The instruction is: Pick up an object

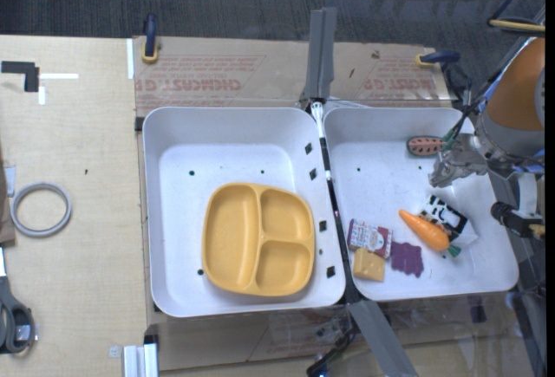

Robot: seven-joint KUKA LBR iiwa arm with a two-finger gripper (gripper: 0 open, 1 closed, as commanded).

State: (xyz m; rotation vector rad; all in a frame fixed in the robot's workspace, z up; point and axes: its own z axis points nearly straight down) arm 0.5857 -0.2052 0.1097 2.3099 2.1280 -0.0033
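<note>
From above, the arm came in at the right edge, its orange band half cut off by the frame, and the gripper [448, 169] hung over the right bin [381, 150] near a small reddish oval piece [424, 145]; whether its fingers were spread or closed could not be told from this slant. Lower in that bin lay a toy carrot [424, 229] across a black-and-white packet [448, 217], with a purple piece [406, 257], a yellow block [369, 265] and a small red pack [368, 237] close by. A yellow divided plate [257, 238] sat in the left bin [173, 193].
</note>
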